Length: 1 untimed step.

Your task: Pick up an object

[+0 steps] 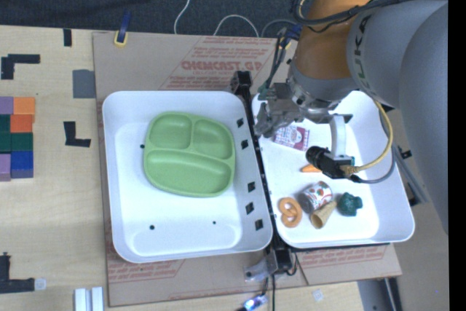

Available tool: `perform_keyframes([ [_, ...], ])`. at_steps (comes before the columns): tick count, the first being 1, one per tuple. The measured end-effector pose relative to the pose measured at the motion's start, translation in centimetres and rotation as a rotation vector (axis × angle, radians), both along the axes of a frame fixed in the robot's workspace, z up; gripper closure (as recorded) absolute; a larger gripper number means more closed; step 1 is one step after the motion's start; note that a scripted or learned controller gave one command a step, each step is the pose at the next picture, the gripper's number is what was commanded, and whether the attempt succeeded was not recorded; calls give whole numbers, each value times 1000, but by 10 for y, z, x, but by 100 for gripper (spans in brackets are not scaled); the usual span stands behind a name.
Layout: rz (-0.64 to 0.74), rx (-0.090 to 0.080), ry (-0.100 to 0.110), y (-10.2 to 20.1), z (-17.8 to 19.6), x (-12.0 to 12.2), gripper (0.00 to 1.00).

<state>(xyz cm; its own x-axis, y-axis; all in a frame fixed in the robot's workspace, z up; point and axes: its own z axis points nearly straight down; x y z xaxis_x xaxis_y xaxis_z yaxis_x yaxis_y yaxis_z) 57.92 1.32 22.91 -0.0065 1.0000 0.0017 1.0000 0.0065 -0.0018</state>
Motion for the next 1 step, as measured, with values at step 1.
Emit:
perform_keyframes([
  [1, 0, -1, 2, 50, -13, -14, 100],
])
